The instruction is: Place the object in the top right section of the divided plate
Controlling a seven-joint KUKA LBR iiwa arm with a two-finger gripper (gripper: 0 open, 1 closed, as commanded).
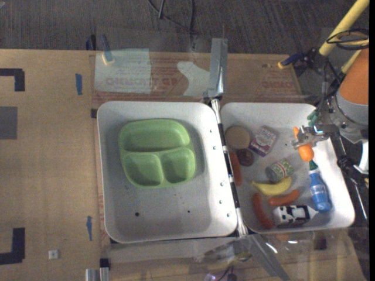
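A green divided plate (157, 152) lies in the left bin (111, 174), with one long section at the back and two smaller ones in front. Nothing lies in any of its sections. My gripper (307, 137) is low over the right bin (345, 215), near its back right corner. An orange carrot-like object (305, 152) sits directly under the gripper, and an orange end pokes out on the gripper's far side. The gripper body hides where it meets the object, so I cannot tell whether the object is gripped.
The right bin also holds a brown disc (238, 137), a purple packet (263, 140), a can (280, 170), a banana (272, 186), red sausages (261, 209), a black-and-white carton (291, 214) and a blue bottle (319, 191). A metal divider (218, 75) stands behind the bins.
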